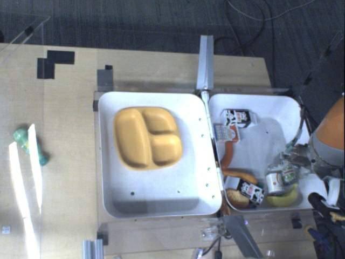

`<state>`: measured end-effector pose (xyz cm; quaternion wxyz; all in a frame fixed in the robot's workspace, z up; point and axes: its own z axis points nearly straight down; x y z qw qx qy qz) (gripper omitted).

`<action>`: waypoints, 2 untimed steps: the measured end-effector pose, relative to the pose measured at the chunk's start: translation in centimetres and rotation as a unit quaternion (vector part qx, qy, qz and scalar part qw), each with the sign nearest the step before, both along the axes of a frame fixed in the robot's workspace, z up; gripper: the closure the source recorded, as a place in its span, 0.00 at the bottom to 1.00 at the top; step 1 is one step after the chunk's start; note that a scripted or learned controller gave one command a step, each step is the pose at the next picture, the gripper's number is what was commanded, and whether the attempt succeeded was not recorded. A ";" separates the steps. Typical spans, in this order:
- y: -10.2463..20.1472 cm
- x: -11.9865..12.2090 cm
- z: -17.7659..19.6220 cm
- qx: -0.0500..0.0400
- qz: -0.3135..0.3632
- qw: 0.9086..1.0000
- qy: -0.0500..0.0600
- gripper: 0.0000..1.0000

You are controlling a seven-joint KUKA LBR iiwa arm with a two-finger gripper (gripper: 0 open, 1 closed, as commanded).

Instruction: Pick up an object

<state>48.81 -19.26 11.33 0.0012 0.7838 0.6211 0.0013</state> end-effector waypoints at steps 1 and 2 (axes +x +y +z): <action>0.3 0.2 -2.5 -0.001 0.014 1.000 -0.003 0.00; 0.3 0.5 -1.3 -0.002 0.015 1.000 -0.007 1.00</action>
